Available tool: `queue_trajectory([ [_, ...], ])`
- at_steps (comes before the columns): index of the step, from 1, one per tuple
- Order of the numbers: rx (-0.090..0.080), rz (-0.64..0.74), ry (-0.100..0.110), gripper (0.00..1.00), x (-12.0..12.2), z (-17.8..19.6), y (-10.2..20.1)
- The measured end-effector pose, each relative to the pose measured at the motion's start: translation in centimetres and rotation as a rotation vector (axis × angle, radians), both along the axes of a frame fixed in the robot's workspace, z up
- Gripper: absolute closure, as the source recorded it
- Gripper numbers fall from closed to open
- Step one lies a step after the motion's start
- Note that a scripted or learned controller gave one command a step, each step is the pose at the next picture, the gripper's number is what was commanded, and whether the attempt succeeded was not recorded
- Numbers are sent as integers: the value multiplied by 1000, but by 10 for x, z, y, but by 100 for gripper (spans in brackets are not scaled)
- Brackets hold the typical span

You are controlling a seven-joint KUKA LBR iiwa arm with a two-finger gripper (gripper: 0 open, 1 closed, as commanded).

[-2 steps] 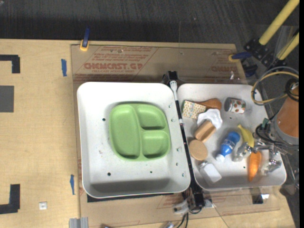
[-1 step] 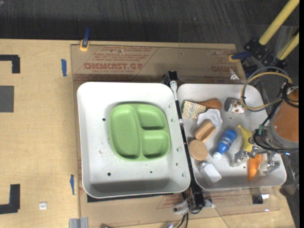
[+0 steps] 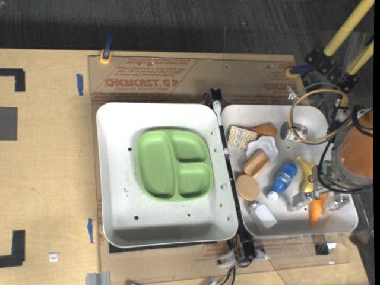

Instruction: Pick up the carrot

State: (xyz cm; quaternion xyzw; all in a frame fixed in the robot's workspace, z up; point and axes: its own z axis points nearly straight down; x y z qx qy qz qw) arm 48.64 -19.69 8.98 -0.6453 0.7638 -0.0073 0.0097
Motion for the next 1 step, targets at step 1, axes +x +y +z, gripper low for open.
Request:
queue_trajectory([
  [1, 1, 191, 0, 0, 0, -1, -2],
])
